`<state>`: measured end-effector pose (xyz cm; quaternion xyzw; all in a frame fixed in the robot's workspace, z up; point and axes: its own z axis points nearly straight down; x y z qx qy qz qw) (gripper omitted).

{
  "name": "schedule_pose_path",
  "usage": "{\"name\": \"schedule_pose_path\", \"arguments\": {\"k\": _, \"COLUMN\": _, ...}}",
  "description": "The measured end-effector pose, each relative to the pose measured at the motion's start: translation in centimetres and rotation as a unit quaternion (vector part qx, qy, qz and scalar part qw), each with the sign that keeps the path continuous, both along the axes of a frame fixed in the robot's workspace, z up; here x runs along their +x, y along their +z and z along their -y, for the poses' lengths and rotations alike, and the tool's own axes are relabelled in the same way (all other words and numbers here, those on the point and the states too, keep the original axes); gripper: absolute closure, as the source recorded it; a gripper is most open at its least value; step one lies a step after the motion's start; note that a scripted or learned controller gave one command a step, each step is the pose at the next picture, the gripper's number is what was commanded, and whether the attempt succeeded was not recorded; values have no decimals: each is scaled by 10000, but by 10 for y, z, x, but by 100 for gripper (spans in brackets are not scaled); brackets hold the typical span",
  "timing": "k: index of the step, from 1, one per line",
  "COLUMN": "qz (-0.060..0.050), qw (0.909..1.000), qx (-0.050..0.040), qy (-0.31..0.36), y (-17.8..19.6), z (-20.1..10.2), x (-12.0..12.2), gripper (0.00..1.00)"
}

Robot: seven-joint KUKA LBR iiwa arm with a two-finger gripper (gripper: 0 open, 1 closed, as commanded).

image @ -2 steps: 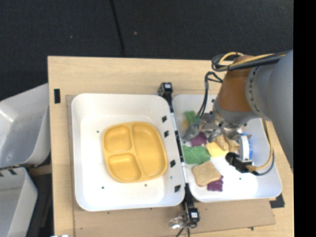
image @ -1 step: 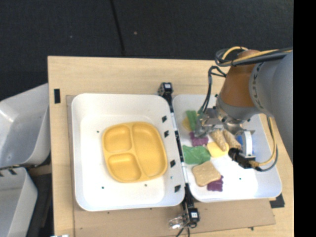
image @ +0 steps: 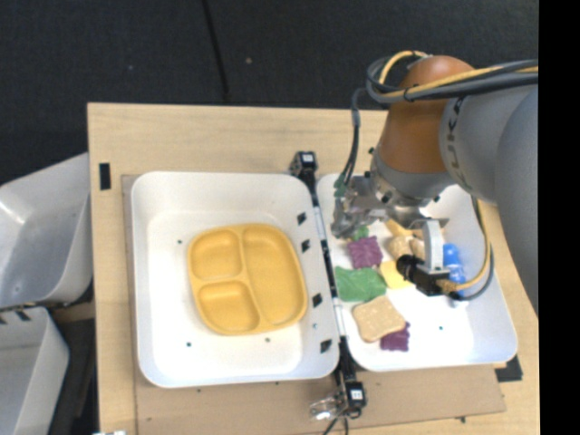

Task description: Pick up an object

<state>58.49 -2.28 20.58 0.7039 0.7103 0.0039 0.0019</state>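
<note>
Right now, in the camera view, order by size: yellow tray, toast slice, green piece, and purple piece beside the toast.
1. yellow tray
2. green piece and toast slice: look alike, unranked
3. purple piece

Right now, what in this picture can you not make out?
Camera view:
- right bin: its far end is hidden under the arm.
- tan piece: half covered by the arm, too small to name.
- purple piece: the gripper overlaps its top; contact unclear.

The arm (image: 426, 143) hides much of the gripper (image: 352, 223) and right bin (image: 471, 333).
</note>
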Motion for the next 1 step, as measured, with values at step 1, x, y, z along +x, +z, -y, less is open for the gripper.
{"name": "schedule_pose_path", "arguments": {"k": 1, "qz": 18, "qw": 10000, "qx": 13, "qy": 21, "y": 100, "z": -98, "x": -27, "gripper": 100}}
